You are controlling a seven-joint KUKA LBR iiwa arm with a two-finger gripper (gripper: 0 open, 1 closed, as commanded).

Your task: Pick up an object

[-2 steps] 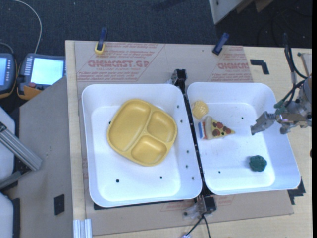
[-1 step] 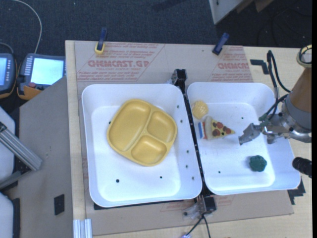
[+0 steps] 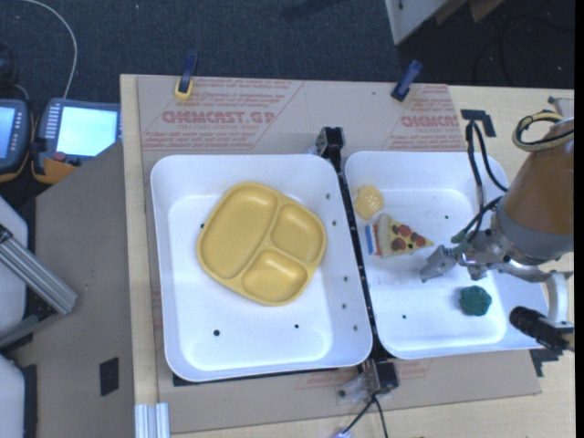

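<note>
In right bin point(image 3: 429, 336): pizza slice point(image 3: 400, 236), yellow ball point(image 3: 369, 201) just above it, green lump point(image 3: 474, 300) lower right. Tool point(image 3: 438, 265) beside pizza, between pizza and lump, holding nothing; finger state unclear. Left bin point(image 3: 182, 327): yellow divided plate point(image 3: 262, 242).

Showing: yellow divided plate point(image 3: 263, 242); white bins point(image 3: 182, 272); red-spotted pizza slice point(image 3: 400, 236); pale yellow piece point(image 3: 369, 201); dark green broccoli point(image 3: 474, 300).

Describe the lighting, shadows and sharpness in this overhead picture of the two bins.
Camera view: even, bright light; the yellow divided plate casts a soft shadow on the left bin; the gripper and the small items in the right bin look slightly soft; the floor behind is dim.
</note>
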